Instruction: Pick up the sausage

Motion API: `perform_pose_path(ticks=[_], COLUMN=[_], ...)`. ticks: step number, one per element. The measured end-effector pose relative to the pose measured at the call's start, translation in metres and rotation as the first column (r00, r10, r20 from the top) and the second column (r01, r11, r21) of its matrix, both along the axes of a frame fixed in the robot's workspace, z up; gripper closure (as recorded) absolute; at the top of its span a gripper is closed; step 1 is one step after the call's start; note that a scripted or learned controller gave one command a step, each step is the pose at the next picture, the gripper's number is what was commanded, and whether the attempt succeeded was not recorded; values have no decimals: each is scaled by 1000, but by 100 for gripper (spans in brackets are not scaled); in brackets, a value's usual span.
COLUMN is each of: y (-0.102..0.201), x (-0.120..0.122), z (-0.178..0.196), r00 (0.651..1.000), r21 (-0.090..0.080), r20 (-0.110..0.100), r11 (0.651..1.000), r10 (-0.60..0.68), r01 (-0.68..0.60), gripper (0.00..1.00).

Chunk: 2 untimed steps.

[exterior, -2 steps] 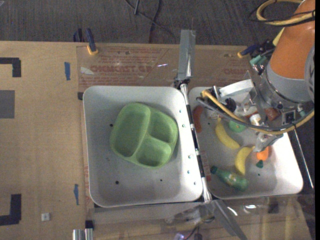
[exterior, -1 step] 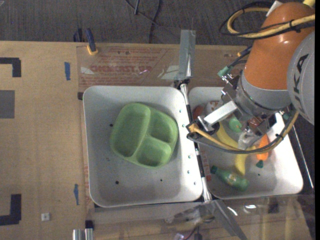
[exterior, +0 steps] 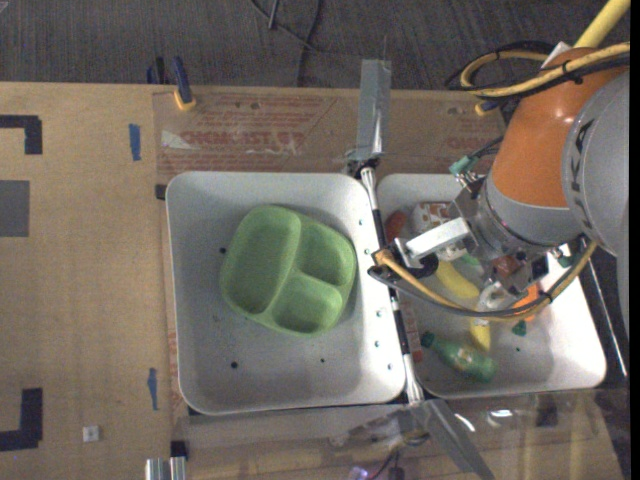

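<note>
Right bin [exterior: 562, 353], upper-left corner | sausage [exterior: 397, 224] reddish-brown, short, rounded | jaws hidden, spread unclear

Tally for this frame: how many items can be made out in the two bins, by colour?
Green: 2, the divided plate in the left bin and a bottle in the right bin
Yellow: 1, a banana-like piece
Red-brown: 1, a piece by the arm
Total: 4 visible; the arm hides others.
</note>
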<state>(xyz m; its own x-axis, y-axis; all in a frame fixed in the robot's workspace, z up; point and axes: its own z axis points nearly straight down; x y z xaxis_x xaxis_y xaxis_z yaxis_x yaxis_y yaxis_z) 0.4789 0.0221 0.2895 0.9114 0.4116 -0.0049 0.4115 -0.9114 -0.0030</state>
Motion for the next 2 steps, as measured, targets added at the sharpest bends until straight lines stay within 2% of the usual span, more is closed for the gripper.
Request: perform_pose_path(ticks=[1, 2], y=[29, -38], x=[0, 0], z=[56, 35], r00=[1000, 986], r21=[-1, 0], r20=[2, 1], r11=[1000, 986], r10=[-17, -166], r01=[17, 166], gripper=[0, 0])
